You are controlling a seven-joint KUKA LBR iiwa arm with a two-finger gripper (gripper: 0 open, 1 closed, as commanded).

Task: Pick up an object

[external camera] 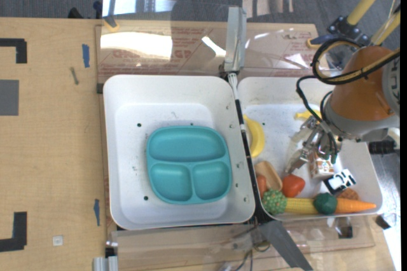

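Corn cob (299, 205) lengthwise left-right

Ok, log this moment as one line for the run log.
arm: over right bin | gripper: above toy food, nothing seen held | teal tray: left bin

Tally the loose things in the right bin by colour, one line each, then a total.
Yellow: 2, banana, corn
Green: 2, broccoli, round piece
Red: 1, tomato
Orange: 1, carrot
Tan: 1, bread piece
Black-white: 1, block
Total: 8
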